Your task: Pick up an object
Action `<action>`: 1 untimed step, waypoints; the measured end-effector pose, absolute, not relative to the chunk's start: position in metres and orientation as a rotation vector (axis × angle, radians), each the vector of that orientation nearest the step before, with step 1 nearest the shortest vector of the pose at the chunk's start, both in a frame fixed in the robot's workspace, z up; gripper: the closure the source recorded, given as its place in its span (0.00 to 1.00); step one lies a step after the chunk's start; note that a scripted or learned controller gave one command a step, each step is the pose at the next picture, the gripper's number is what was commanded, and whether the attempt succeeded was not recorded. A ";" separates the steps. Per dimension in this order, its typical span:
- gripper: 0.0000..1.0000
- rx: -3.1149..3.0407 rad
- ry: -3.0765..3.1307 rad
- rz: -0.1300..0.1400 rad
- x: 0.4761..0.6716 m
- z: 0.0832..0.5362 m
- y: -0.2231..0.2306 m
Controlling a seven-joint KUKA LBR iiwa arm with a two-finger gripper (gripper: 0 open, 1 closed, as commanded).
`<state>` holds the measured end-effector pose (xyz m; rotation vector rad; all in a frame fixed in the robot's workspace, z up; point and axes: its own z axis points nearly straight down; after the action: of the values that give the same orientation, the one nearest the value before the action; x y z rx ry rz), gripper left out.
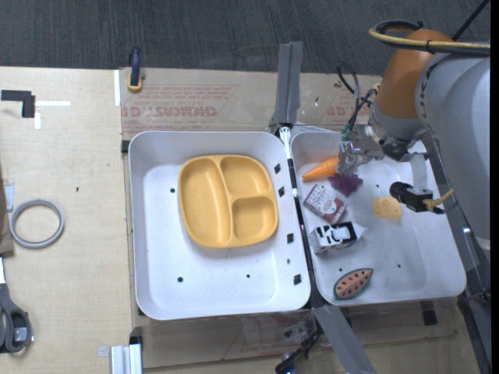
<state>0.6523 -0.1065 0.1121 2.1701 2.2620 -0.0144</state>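
two white bins | pale wood bench | dark carpet | jaws' state unclear

I work in a robotics lab, not a home; my bench is bare plywood with cardboard taped across its back; two white bins sit side by side, split by a metal rail; the floor beyond is dark office carpet; a tape roll and scissors lie at the bench's left edge; a clamp grips the cardboard; cables trail off my grey arm; the bin contents are toy food and a plastic plate
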 end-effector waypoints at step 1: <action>0.00 2.170 2.262 -0.014 0.652 0.112 -0.106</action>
<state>0.6523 -0.1063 0.1119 2.1703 2.2621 -0.0144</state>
